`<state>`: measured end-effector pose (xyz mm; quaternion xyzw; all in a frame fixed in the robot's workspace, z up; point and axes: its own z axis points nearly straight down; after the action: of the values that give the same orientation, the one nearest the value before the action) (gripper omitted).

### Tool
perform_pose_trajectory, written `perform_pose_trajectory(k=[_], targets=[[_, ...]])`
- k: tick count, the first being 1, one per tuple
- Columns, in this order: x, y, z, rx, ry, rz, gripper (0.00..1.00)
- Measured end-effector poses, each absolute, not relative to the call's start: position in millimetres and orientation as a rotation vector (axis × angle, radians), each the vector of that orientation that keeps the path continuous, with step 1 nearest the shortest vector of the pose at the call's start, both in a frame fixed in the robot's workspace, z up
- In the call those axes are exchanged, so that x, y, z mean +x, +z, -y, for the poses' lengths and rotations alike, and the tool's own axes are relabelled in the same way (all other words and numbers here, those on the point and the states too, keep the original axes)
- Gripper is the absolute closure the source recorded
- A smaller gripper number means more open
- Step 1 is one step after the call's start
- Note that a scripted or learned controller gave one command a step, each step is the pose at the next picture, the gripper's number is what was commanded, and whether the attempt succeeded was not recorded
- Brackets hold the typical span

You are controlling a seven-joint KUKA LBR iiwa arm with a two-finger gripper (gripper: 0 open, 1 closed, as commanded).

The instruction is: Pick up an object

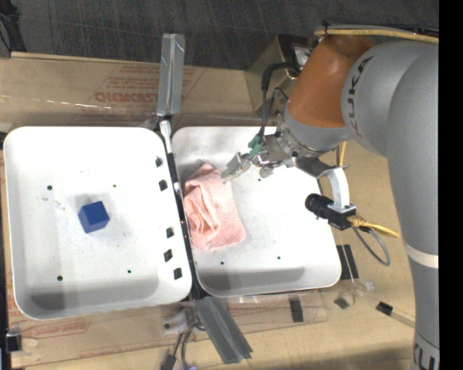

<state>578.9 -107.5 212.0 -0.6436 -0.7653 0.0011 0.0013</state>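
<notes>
A crumpled pink cloth (212,210) lies in the right bin (293,253), against its left wall. A small blue cube (94,216) rests in the left bin (31,176), left of its middle. My gripper (248,163) hangs over the upper middle of the right bin, just above and to the right of the cloth's top corner. Its fingers (231,166) point left toward the cloth with nothing seen between them. The grey arm with its orange band (324,83) comes in from the upper right.
A metal divider post (170,75) stands between the bins at the back. A black cable plug (328,209) and yellow wire (374,228) hang over the right bin's right side. Cardboard lies under both bins.
</notes>
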Motion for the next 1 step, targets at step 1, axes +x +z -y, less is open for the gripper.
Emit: perform_pose_trajectory(k=[1], targets=[[582.0, 323.9, 83.9, -2.021, 0.002, 2.404, 0.0]])
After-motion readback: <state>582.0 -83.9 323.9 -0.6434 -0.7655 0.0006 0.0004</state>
